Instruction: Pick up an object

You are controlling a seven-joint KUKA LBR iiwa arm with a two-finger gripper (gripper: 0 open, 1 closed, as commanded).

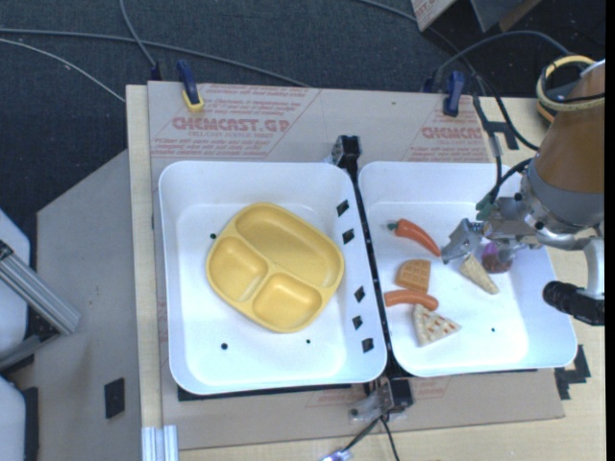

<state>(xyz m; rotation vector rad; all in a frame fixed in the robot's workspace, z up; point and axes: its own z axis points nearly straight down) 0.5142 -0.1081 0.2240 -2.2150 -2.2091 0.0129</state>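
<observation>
I'm hovering my gripper (478, 248) over the right bin (538, 349), fingers spread and empty. The pale wedge (479, 275) is lying at six o'clock; I'm judging a centred, straight descent best.

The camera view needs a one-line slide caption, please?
Arm's claw low in the right bin among toy food; yellow divided plate in the left bin.
</observation>
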